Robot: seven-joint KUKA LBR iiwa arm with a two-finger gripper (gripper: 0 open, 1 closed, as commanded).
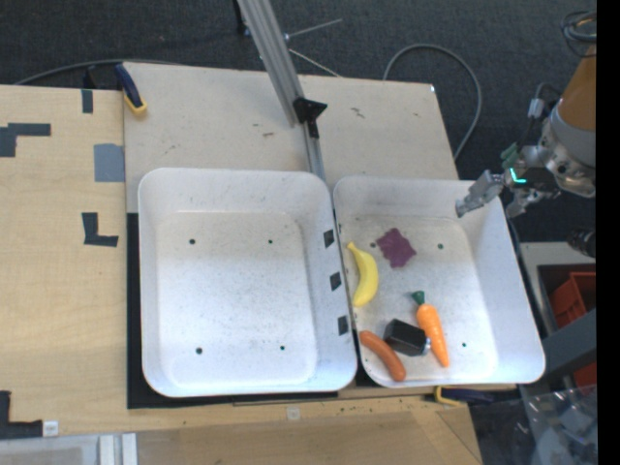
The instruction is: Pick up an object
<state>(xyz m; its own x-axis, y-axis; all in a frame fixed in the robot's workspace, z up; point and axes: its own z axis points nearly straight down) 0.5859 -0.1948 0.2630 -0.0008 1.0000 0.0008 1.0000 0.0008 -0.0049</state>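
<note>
Two fingers belong to the gripper point(481, 194), but they read as one small grey shape at the upper right rim of the right bin point(504, 260), and whether they are apart or together cannot be told. Nothing is visible between them. Behind the gripper sits a wrist block with a small green light, then the grey arm point(572, 153) with its orange band, entering from the right edge.

Contents of the right bin, five items, all well apart from the gripper:
- Purple object point(395, 247), flat and irregular, in the upper middle of the bin.
- Banana point(364, 274), yellow, curved, lying lengthwise near the left wall, just left of the purple object.
- Carrot point(433, 332), orange with a green top, lying at a slant in the lower part of the bin.
- Black object point(405, 337), small and blocky, just left of the carrot and touching or nearly touching it.
- Orange-red sausage-shaped item point(384, 355), lying at a slant near the lower left corner, just below and left of the black object.

Left bin point(155, 260): white, speckled, side by side with the right bin.

Surroundings: a pale bench top point(213, 114) under both bins, a light wooden board point(48, 260) with grey tape marks at left, a metal pole point(276, 46) slanting down to the gap between the bins, and a thin cable point(455, 66) looping on the dark floor above the right bin.
</note>
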